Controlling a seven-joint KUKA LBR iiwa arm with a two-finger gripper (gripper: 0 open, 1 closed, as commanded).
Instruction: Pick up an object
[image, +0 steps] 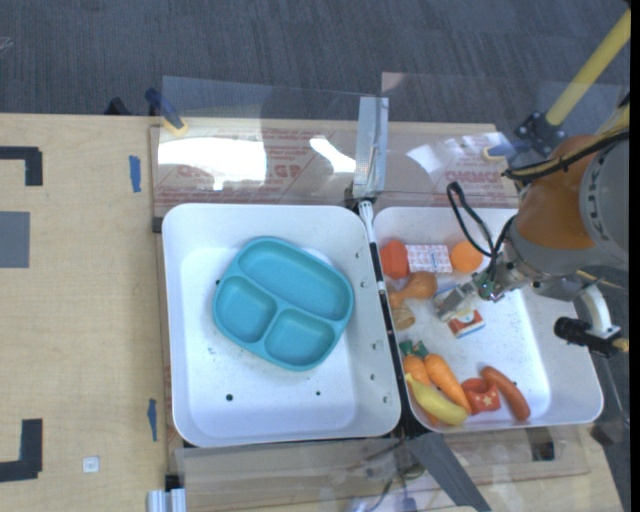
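The gripper (462, 300) hovers low directly above a small red-and-white carton (466, 322), presumably lining up a grasp; finger state is indiscernible.

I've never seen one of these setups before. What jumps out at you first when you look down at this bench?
The big turquoise divided plate stands out at once, lying alone in the left white bin. Next comes the heap of bright toy food in the right bin: a carrot, a banana and a red sausage near its front edge. Above it, the grey arm with its orange band reaches in from the right, its gripper low over a small red and white box.
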